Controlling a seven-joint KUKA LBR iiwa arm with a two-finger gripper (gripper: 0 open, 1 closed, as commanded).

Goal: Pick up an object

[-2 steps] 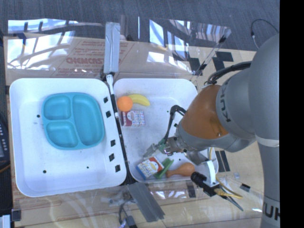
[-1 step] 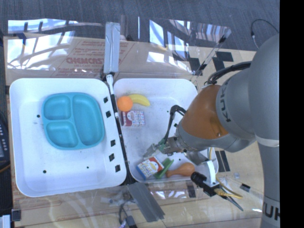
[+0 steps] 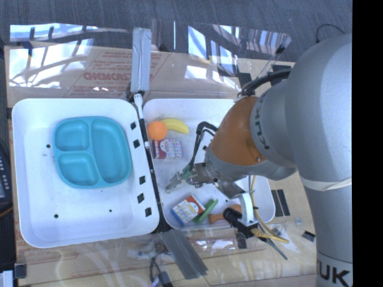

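The right bin holds an orange ball, a yellow banana and a small red and white carton near its far left corner. A colourful small box and a green stick-like item lie near its front edge. My gripper reaches in from the right and hangs low over the middle of this bin, between the carton and the colourful box. Nothing shows between its tips.
The left bin bears a blue divided plate. A divider wall with black clips separates the two bins. The arm's orange band and grey body cover the right bin's right half.
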